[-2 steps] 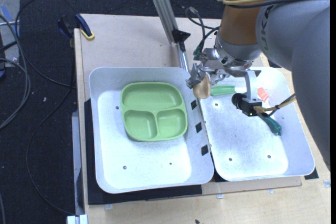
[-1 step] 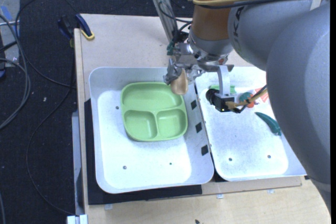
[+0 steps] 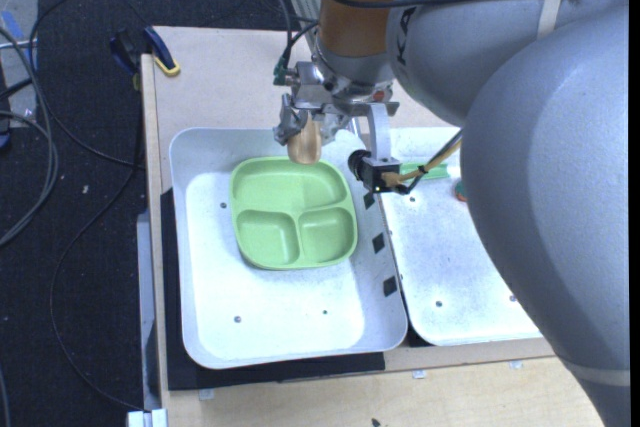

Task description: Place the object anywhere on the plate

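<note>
The gripper point(image 3: 304, 137) grips a tan object point(image 3: 305, 146) over the green plate's point(image 3: 296, 215) far rim; the arm point(image 3: 480, 65) hides the right bin's point(image 3: 450, 255) far part.

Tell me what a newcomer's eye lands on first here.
The huge grey arm with its orange band fills the right and top of the view. Next comes the bright green divided plate in the left white bin. The gripper hangs over the plate's far rim with a tan object between its fingers.
</note>
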`<state>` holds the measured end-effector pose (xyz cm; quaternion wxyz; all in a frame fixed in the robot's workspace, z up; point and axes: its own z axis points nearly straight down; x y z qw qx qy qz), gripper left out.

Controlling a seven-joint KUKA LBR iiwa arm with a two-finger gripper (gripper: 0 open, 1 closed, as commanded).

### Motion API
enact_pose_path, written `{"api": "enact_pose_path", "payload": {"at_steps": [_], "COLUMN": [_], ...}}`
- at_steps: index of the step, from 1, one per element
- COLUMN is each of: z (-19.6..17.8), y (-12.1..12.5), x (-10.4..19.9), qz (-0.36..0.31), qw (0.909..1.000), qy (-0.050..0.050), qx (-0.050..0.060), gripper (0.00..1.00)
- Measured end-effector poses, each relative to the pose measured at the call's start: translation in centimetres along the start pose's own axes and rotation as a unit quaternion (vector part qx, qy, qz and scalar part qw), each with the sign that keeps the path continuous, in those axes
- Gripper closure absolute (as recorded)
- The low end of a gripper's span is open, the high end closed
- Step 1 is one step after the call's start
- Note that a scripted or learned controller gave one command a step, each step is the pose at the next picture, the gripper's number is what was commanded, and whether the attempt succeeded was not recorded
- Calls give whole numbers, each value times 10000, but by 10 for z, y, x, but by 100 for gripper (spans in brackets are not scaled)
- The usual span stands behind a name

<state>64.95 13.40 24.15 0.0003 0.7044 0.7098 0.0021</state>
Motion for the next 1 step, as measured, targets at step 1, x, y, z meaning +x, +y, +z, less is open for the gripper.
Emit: {"api": "enact_pose_path", "payload": {"at_steps": [1], "z": [1], "y": [-1], "x": [-4], "qz": [24], "qw": [10000], "qy": [-14], "qx": [15], "gripper": [0]}}
